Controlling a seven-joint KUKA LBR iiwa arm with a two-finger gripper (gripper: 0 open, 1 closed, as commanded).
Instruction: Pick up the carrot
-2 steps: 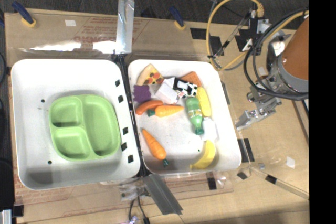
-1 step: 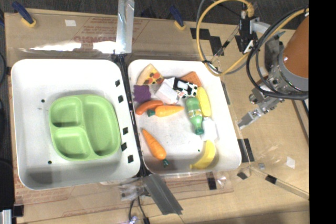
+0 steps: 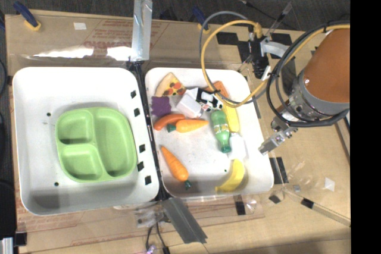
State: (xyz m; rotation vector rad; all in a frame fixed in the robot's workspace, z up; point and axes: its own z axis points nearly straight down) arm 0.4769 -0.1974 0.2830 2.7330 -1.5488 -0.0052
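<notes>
Grey arm (image 3: 324, 77) at right, orange-banded wrist

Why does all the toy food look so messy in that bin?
It is heaped at the back of the right bin: the pizza slice, purple block and green bottle lie jumbled together. The green plate sits neatly.

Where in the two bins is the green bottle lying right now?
The green bottle lies in the right bin, right of centre, between an orange carrot on its left and a yellow banana on its right.

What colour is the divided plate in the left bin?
Light green plate, seen in the camera view.
</notes>
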